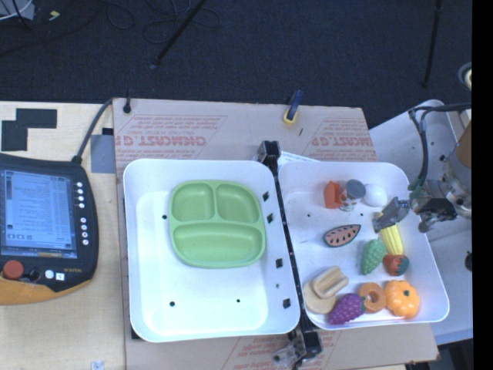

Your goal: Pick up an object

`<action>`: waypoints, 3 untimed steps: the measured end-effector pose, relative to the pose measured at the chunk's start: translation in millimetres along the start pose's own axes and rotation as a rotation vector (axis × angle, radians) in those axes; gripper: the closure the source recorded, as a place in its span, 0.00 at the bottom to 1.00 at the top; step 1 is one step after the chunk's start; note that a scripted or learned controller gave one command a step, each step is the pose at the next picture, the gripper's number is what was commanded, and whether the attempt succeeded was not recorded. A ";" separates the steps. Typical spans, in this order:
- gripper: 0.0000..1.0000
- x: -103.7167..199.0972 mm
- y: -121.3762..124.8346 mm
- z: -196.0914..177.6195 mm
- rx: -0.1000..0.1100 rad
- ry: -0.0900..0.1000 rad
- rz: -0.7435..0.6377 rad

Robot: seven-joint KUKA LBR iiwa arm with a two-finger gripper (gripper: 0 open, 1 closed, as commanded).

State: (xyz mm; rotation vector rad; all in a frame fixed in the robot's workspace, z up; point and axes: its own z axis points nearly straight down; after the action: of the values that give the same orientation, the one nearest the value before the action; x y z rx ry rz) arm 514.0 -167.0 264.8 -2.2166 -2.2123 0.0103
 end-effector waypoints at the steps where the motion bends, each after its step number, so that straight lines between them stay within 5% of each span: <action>1: 0.00 0.0 1.8 -4.8 -0.010 -0.002 -0.002; 3: 0.00 16.7 4.3 91.9 -0.003 0.001 -0.001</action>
State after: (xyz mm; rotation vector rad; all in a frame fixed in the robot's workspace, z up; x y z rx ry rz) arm 517.2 -150.1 172.9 -2.2161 -2.2150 0.0061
